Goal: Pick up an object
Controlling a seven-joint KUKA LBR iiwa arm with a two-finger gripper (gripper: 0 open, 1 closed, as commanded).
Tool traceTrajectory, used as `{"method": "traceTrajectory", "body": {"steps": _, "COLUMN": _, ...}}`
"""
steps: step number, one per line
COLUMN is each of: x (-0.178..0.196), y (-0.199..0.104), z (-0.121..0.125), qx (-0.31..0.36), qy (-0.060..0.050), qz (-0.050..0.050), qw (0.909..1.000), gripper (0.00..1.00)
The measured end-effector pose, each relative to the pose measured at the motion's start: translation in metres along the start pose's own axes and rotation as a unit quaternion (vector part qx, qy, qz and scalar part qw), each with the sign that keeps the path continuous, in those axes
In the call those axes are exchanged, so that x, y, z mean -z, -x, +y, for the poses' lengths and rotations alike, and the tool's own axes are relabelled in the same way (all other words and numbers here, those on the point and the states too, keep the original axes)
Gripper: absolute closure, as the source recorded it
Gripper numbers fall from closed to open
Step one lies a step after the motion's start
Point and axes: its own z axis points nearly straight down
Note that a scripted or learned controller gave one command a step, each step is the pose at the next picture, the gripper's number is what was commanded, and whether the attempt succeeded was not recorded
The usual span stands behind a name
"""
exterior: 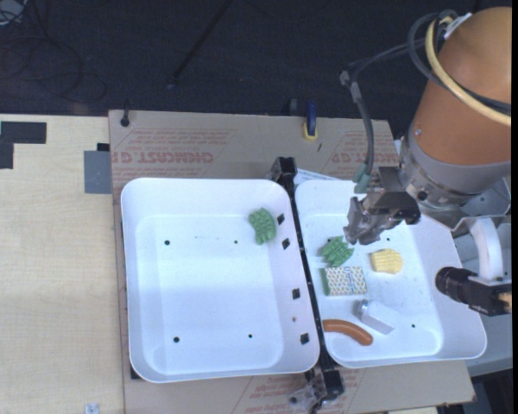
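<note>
Orange sausage-shaped piece (347, 331) is lying lowest in the right bin (466, 343), beside a grey block (373, 316); patterned block (345, 280), yellow piece (386, 261) and green leafy toy (336, 251) are sitting above. Gripper (356, 234) is hovering at that toy's upper edge, its grip impossible to judge. Another green toy (262, 225) is resting in the left bin (142, 317).

Two bins side by side on the worktop (52, 257). In the left bin (147, 317), one leafy toy (262, 225) at upper right. In the right bin (432, 335): leafy piece (336, 251), block (345, 280) below, sausage (348, 331) lowest.
</note>
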Motion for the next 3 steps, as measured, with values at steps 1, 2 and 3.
{"method": "traceTrajectory", "body": {"steps": 1, "x": -0.001, "y": -0.067, "z": 0.000, "qx": -0.009, "qy": 0.006, "qz": 0.002, "qw": 0.9999, "gripper": 1.00}}
{"method": "traceTrajectory", "body": {"steps": 2, "x": 0.082, "y": -0.120, "z": 0.027, "qx": -0.008, "qy": 0.011, "qz": 0.003, "qw": 0.9999, "gripper": 1.00}}
{"method": "traceTrajectory", "body": {"steps": 3, "x": 0.138, "y": -0.191, "z": 0.000, "qx": -0.007, "qy": 0.009, "qz": 0.003, "qw": 0.9999, "gripper": 1.00}}
